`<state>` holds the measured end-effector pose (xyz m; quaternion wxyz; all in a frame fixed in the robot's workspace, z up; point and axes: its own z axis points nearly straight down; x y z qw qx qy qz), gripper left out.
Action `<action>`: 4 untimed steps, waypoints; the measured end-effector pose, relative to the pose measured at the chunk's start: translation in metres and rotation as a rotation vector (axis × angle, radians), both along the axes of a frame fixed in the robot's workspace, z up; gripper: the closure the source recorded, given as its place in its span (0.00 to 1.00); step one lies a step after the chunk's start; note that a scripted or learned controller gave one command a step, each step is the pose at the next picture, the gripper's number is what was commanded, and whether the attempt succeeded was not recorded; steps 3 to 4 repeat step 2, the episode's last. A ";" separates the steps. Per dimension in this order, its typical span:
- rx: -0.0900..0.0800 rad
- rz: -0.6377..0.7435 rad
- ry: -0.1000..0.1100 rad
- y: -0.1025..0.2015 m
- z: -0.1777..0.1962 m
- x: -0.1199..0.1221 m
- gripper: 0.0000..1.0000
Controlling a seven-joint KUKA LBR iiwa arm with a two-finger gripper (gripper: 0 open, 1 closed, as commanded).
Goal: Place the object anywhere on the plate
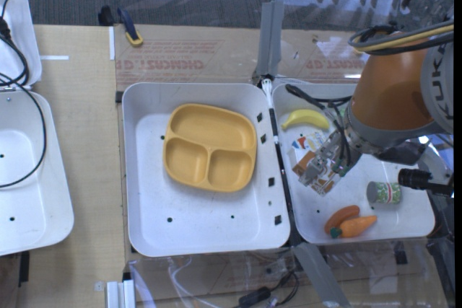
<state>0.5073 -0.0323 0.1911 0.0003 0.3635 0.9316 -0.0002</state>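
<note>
We are looking down on a tan bench [86,155] bearing two shallow white bins side by side. In the left bin [144,213] a yellow plate [210,147] with three compartments is lying flat, nothing resting on it. In the right bin [404,223] a banana [304,118] is sitting near the far edge, a crumpled snack packet [312,162] is lying near the middle, a small green and white can [384,192] is lying on its side toward the right, and a carrot [350,221] is resting at the near edge. The arm's orange band [393,94] is leaning in from the right, and the gripper [330,155] is hovering right at the packet. We cannot tell how it is set, nor whether it is touching the packet.
</note>
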 end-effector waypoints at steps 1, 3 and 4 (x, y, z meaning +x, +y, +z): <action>0.000 0.003 0.001 0.079 0.000 0.068 1.00; -0.001 0.003 0.000 0.079 0.000 0.068 0.00; -0.001 0.003 0.000 0.079 0.000 0.068 0.00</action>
